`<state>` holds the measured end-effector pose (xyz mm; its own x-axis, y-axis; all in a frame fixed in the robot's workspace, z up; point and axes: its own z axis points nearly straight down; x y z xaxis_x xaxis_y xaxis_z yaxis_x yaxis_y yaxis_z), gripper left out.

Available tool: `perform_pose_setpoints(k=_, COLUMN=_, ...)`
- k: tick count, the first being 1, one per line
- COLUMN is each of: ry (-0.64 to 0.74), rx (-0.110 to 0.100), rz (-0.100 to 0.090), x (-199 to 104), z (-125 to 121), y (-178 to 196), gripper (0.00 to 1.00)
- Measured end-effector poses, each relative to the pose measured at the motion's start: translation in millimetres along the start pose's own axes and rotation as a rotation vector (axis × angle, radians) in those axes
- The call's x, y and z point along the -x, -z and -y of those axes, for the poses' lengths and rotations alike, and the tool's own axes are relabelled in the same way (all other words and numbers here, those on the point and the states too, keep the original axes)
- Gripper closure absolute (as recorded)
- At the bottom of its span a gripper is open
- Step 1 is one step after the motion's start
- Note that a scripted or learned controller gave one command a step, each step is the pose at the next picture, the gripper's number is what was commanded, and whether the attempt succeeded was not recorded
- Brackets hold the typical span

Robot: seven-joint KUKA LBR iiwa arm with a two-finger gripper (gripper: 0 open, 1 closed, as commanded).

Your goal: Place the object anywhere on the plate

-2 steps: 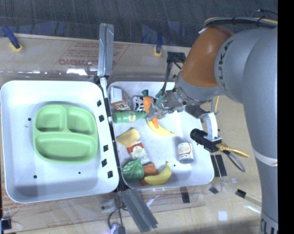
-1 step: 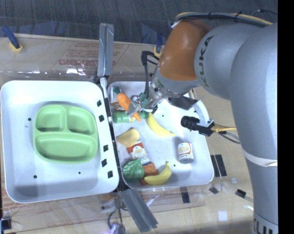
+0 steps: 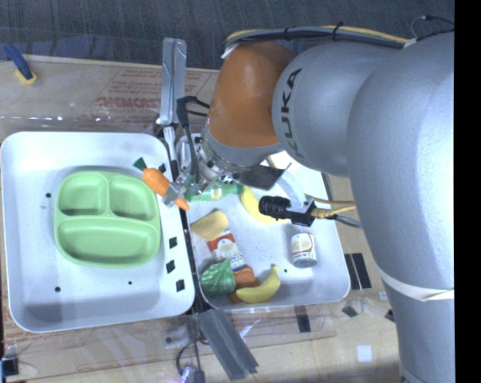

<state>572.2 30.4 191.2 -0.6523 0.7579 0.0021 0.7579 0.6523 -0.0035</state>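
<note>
A green divided plate [image 3: 108, 216] lies in the left bin [image 3: 33, 294]. A small orange carrot [image 3: 154, 181] with a green top hangs over the plate's upper right rim, close to the wall between the bins. My gripper [image 3: 177, 193] reaches down from the orange-banded wrist [image 3: 248, 94] and is shut on the carrot's right end. The arm's bulk hides the far part of the right bin.
The right bin [image 3: 336, 290] holds a yellow piece [image 3: 210, 223], a small labelled carton [image 3: 226, 250], a green item [image 3: 218, 278], a banana [image 3: 258, 288], a small can [image 3: 303, 248] and another yellow fruit [image 3: 251, 203]. A black part [image 3: 281, 207] juts out beside the wrist.
</note>
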Motion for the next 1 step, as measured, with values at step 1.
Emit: perform_pose_setpoints(k=1, ry=-0.001, rx=0.0, rz=0.0, x=0.4, z=0.2, y=0.1, gripper=0.0)
